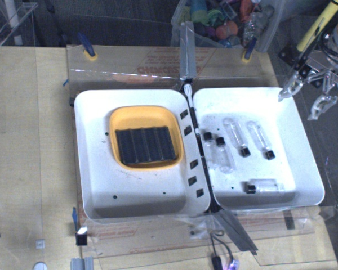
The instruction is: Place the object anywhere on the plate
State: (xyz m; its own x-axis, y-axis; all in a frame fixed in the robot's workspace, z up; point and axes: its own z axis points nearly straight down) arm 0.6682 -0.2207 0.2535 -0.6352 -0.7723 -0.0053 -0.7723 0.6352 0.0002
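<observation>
A yellow plate with rounded corners lies in the left bin. On the plate rests a black ridged rectangular object, lying flat and covering most of the plate's floor. My gripper hangs above the far right corner of the right bin, well away from the plate. Its two silver fingers are spread apart with nothing between them.
Several clear vials with black caps lie in the right bin, among them one vial near the middle and another at the front. A divider separates the bins. A clear tub of colourful toys stands behind.
</observation>
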